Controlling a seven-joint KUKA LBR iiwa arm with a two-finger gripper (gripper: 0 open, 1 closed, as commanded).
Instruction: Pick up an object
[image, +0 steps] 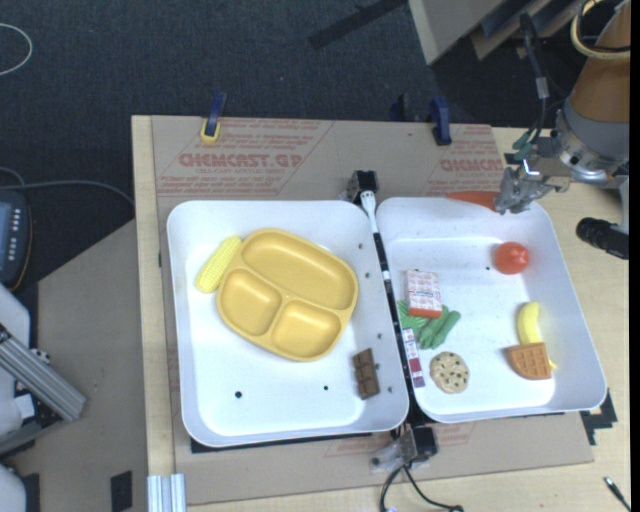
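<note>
The right bin (470, 232) holds a red tomato (511, 257), a yellow banana (528, 322), an orange waffle piece (529, 360), a cookie (450, 372), green pea pods (432, 326) and a pink-and-white wrapped packet (422, 290). My gripper (512, 203) hangs at that bin's far right rim, above and behind the tomato. Nothing shows between its fingertips. An orange item (470, 199) lies partly hidden at the rim just left of the gripper.
The left bin (200, 380) carries a yellow divided plate (285, 292), a corn cob (218, 262) at the plate's left edge and a chocolate bar (366, 373) near the front right corner. Blue and yellow clamps (211, 122) grip the cardboard at the back.
</note>
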